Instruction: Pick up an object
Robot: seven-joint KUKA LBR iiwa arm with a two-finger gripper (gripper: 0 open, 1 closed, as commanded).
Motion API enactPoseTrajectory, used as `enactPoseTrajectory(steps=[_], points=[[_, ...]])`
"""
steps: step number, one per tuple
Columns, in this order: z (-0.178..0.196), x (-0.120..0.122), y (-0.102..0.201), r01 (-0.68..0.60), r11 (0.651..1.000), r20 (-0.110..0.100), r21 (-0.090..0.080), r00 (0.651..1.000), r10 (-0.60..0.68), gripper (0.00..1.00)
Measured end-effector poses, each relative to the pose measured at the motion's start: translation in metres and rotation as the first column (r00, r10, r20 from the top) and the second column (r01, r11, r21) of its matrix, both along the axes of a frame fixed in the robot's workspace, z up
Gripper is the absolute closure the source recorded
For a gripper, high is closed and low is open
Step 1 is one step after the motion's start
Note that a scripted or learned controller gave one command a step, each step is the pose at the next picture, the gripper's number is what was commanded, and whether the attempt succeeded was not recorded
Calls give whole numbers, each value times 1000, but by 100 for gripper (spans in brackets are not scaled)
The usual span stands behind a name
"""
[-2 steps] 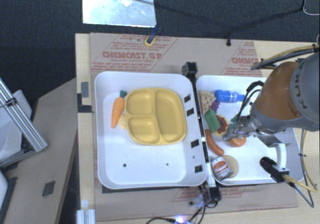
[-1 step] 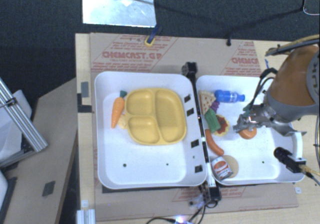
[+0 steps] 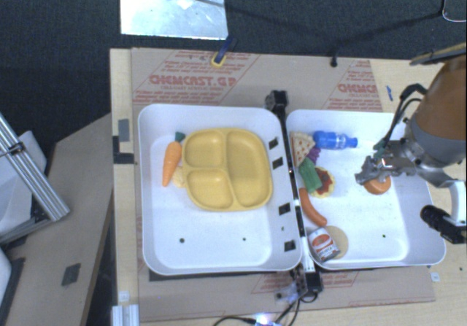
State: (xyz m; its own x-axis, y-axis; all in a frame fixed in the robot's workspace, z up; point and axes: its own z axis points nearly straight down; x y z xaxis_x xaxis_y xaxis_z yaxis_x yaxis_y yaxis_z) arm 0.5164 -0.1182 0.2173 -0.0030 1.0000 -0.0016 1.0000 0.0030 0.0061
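— Where does the gripper (image 3: 373,173) sit?

— Low over the right bin (image 3: 408,244), near its far right side, directly above a small orange object (image 3: 377,186).

— Has it got hold of that object?

— That cannot be told; the metal fingers crowd over it and their spacing is hidden from this angle.

— What else lies in that bin?

— A blue bottle (image 3: 334,141) on its side, a cracker (image 3: 302,146), a green piece (image 3: 309,174), a sausage (image 3: 311,207) and a small can (image 3: 324,245), all along the left half.

— And the left bin (image 3: 157,244)?

— A yellow divided plate (image 3: 222,169), with a carrot (image 3: 171,161) just beside its left edge.
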Motion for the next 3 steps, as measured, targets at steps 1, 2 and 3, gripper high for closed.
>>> enactPoseTrajectory(steps=[1, 2, 3], points=[[7, 1, 0, -1, 1000, -3, 1, 1000, 1, 100], [10, 17, 62, -7, 1000, -3, 3, 1000, 7, 100], [11, 29, 122, -8, 1000, -4, 4, 1000, 8, 100]])
